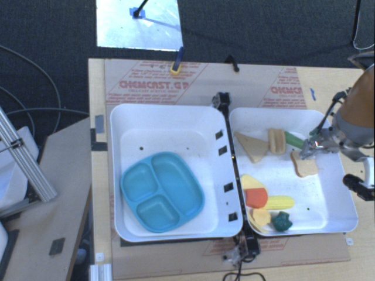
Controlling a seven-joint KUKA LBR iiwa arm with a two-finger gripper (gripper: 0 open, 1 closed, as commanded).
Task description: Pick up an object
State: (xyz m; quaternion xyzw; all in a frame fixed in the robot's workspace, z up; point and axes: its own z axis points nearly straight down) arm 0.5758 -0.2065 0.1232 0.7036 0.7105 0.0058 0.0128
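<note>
Camera view — gripper [309,150] blurred over tan piece [305,167]

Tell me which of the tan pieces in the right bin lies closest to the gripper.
The small tan bread-shaped piece, lying right under the gripper. The tan wedge and the tan ribbed block lie farther left in the view.

Divided plate [162,189] in left bin [176,117]

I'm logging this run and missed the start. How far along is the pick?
Done: the arm has reached into the right bin. In hand: the gripper sits low just above the tan bread-shaped piece, but nothing shows between its fingers. Left: grasping and lifting; the toy food pieces all lie in that bin, and the blue tray lies in the left bin.
</note>
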